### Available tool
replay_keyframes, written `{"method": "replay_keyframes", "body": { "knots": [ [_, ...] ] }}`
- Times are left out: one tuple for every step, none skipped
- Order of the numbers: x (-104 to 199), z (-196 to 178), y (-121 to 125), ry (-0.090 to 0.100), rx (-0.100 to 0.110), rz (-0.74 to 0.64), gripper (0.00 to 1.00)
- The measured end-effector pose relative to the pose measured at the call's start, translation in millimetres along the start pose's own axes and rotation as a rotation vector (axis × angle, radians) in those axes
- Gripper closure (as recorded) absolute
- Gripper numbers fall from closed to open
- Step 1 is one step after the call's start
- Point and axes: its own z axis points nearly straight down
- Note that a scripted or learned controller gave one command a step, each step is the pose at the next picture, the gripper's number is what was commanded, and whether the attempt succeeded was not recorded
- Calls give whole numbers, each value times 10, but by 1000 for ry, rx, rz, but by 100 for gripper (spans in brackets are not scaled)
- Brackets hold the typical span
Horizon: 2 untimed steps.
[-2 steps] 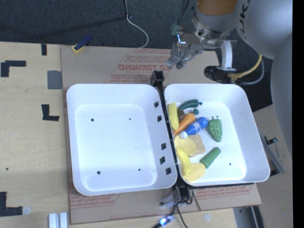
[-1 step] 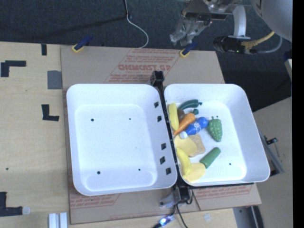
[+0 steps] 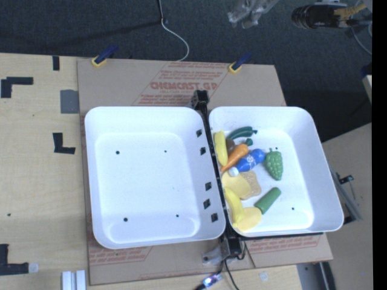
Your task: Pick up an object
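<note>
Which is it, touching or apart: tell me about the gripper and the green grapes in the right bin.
Apart. The camera view shows the gripper raised over the dark floor beyond the bench, while the green grapes lie in the right bin, with cardboard and floor between them.

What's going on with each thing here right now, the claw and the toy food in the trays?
gripper: raised above the bench's far edge, carrying nothing visible.
right bin: holds all the toy food, piled at its left side.
green grapes: lying loose.
carrot: resting on the pile.
cucumber: lying apart, slanted.
left bin: no items.
</note>
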Motion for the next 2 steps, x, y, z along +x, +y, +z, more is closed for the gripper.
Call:
{"method": "replay_keyframes", "body": {
  "knots": [
    [-3, -32, 4, -3, 12, 1, 100],
    [-65, 2038, -45, -4, 30, 4, 100]
  ]
}}
